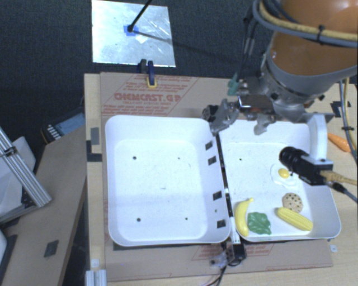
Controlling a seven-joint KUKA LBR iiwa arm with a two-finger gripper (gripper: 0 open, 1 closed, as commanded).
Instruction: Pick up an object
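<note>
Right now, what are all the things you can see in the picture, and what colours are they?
Banana: one, yellow, right bin, near front left corner.
Leafy piece: one, green, touching the banana's right side.
Corn: one, yellow, right bin front.
Cookie: one, tan, above the corn.
Fried egg: one, white with yellow yolk, right bin middle.
Bins: two, white, side by side.
Clamp: one, yellow and blue, behind the bins.
Arm: one, grey and orange, over the right bin.
Gripper: one, at the right bin's back edge.

I see my arm [313, 61] as grey metal under a broad orange band [321, 14], with tan cables [291, 28] looped around it.
</note>
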